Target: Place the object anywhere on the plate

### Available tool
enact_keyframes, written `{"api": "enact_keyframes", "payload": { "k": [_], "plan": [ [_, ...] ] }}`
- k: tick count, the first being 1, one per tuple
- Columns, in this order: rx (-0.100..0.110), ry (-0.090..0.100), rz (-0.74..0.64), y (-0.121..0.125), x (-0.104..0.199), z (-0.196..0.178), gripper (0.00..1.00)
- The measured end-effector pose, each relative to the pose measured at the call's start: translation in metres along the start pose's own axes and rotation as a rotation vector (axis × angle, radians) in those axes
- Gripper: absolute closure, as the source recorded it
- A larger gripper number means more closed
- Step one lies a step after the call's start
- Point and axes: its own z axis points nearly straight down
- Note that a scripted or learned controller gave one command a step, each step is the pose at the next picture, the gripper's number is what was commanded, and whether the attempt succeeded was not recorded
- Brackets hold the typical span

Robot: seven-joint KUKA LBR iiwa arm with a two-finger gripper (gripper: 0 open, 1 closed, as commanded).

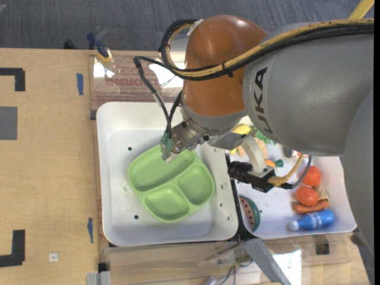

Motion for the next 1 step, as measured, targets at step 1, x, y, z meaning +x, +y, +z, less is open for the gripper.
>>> {"api": "enact_keyframes", "payload": {
  "k": [1],
  "plan": [
    [0.003,-0.003,0.009,-0.0016,-0.0052,0.0009,0.0]
  ]
}}
